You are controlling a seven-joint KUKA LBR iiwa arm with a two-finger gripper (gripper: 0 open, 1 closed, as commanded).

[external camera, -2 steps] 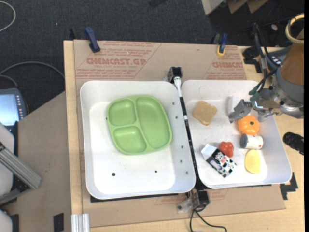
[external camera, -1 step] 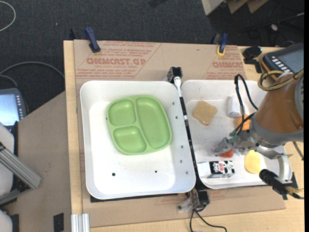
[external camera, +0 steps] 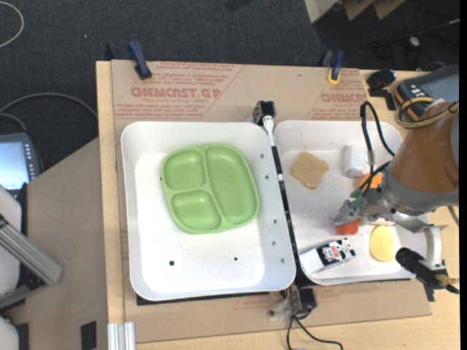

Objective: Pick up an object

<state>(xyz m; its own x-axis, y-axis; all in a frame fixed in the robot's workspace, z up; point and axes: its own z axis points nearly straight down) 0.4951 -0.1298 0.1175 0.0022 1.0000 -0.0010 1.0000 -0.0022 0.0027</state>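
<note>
Orange object (external camera: 349, 227), "CHEMCAST" board (external camera: 175, 91)

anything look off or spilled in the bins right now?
Nothing stands out. The green divided plate lies flat in the left bin, slightly rotated. In the right bin, the tan piece, yellow object and small black-and-white item lie loose; no spill visible.

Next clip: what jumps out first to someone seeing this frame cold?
The green tray lying in the left bin catches the eye first. Next, the arm with its orange band, bent low over the right bin, its tool down by an orange object near a yellow piece.
</note>
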